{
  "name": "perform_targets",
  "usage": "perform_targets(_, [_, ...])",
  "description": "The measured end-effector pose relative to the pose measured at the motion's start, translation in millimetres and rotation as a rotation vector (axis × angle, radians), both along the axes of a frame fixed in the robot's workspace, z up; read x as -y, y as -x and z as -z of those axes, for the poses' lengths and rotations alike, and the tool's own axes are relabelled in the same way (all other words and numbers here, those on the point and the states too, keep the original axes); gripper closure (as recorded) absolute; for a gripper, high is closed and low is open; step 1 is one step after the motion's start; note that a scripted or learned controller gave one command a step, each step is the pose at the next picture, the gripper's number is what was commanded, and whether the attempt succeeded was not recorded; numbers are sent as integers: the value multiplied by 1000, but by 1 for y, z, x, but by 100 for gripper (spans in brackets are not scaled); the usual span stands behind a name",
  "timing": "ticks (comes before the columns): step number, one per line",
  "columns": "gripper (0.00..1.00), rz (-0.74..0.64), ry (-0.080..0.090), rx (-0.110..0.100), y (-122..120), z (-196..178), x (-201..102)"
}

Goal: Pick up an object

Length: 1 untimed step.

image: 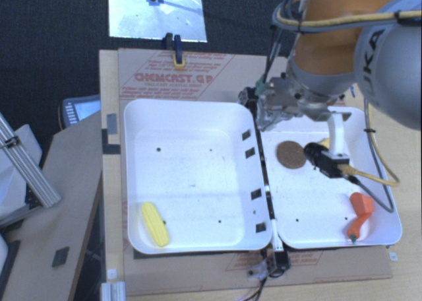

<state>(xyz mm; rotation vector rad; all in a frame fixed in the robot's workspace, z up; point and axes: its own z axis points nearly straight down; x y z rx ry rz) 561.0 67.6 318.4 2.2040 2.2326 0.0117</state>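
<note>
Gripper (269,115) sat over the far-left corner of the right bin (316,217), just beside the divide between the two bins. Couldn't tell how wide it was open or whether it had anything, because the wrist body and cabling blocked the view.

Candidates:
- brown disc (291,154): right bin, near the gripper, on its near-right side
- carrot (358,214): right bin, near-right corner, against the wall
- corn cob (153,224): left bin (198,174), near-left corner, well apart from the gripper

Risks, my read:
- A straight descent from that spot would likely clip the bin wall or the divide and grab nothing.
- The disc looked flat and thin, so a pinch could skate over it or just push it along the floor.
- The wall would crowd one side of any grasp on the carrot.

Hard to make out:
- A small yellow bit just right of the disc, half covered by robot hardware. Couldn't identify it.
- The arm (389,62) covered the far-right part of the right bin, so anything there was unknown.
</note>
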Motion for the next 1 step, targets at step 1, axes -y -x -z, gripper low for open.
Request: perform_targets(1, [100,16,3,-8,54,-3,49])
